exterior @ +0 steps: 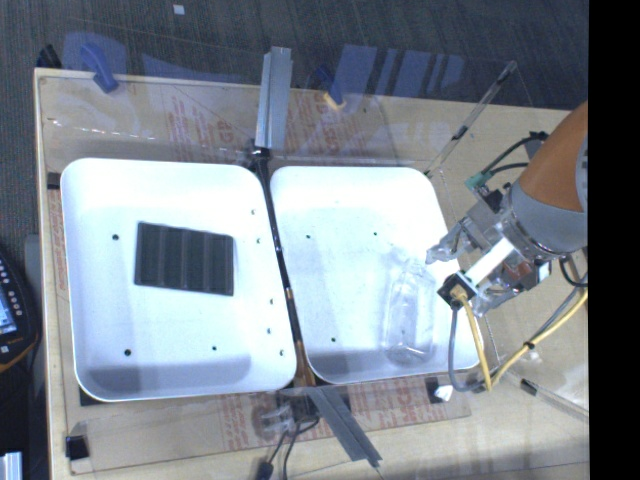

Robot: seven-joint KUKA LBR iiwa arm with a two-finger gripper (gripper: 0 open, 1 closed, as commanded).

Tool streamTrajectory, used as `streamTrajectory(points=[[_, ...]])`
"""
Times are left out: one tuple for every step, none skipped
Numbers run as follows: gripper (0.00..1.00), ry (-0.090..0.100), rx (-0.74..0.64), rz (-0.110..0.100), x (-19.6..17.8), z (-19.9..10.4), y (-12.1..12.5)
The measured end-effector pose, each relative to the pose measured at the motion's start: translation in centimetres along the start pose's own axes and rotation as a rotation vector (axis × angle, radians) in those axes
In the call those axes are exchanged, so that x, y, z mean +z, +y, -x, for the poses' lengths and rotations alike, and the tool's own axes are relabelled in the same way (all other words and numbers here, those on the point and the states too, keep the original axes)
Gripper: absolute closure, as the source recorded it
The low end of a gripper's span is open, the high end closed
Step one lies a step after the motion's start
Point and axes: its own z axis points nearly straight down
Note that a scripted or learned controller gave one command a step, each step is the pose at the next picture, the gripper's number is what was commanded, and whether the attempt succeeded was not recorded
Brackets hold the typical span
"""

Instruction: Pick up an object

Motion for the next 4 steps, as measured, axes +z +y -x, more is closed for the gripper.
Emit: streamTrajectory(points=[[0.0, 0.001, -0.169, 0.0, -2.4, -2.9, 1.4], [0.0, 0.0, -0.288, -0.001, 2.4, -9.7, 3.7], [0.0, 0.002, -0.476, 0.004, -1.7, -7.3, 2.8], [0.0, -0.001, -0.326, -0.003, 17.7, -10.0, 3.2]])
